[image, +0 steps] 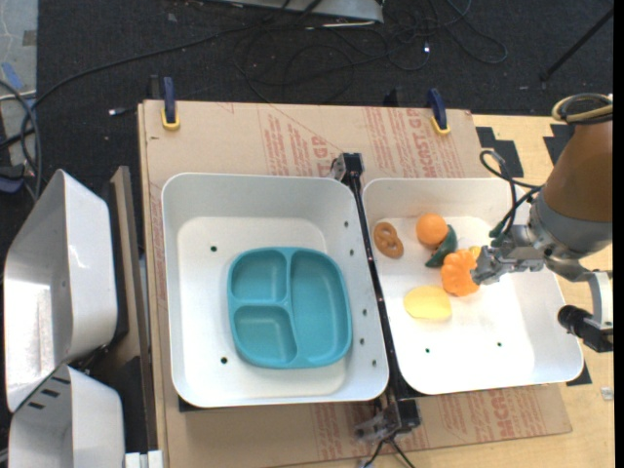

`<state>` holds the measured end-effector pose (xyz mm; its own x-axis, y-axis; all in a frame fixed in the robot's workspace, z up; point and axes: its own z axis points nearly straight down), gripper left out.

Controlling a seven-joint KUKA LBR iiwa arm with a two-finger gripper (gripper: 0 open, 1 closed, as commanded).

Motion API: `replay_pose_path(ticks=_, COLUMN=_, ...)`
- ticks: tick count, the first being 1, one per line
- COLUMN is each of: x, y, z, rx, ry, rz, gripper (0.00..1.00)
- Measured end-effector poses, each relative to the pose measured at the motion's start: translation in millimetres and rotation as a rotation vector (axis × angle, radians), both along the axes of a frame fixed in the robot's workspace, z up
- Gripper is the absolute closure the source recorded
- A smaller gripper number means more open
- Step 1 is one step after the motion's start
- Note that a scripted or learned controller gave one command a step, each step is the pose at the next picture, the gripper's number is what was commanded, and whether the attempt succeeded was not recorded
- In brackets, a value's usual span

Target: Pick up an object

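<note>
The right bin point(507, 351) holds several small items. A brown pretzel point(387, 239) lies near its left wall. Beside it is an orange ball point(431, 229), with a dark green piece point(444, 249) just below that. A lumpy orange object point(456, 278) sits in the middle, and a yellow lemon-like piece point(427, 303) lies in front of it. My gripper point(485, 266) reaches in from the right, low in the bin. Its tip is against the right side of the lumpy orange object.
The left bin point(195, 213) holds a teal divided plate point(290, 306). A metal clamp point(350, 165) sits at the back where the two bins meet. The arm's grey and orange wrist point(580, 188) hangs over the right bin's right edge. White tubs point(54, 261) stand off the bench at the left.
</note>
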<state>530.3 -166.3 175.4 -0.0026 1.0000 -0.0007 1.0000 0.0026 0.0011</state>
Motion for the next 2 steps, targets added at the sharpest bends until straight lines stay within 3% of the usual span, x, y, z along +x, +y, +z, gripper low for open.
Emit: replay_pose_path(ticks=2, x=7, y=-10, z=100, rx=-0.001, ry=0.0, rz=0.001, gripper=1.0)
